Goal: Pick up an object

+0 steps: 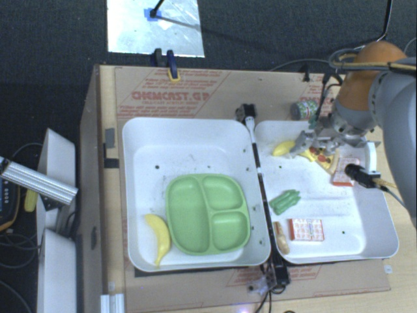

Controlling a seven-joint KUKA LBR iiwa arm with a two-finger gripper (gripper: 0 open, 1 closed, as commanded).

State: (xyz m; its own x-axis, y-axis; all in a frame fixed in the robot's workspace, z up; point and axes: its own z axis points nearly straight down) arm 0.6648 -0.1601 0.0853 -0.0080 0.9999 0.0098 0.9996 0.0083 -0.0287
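gripper [307, 142] is down in the right bin [378, 220], right by a small yellow item [283, 149] near the back wall. honestly can't tell its grip state, so nothing looks picked up yet.

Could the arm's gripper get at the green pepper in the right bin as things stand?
Probably yes. The green pepper lies apart from the other items on open bin floor, nothing over it, and the gripper hovers in the same right bin, by the yellow piece.
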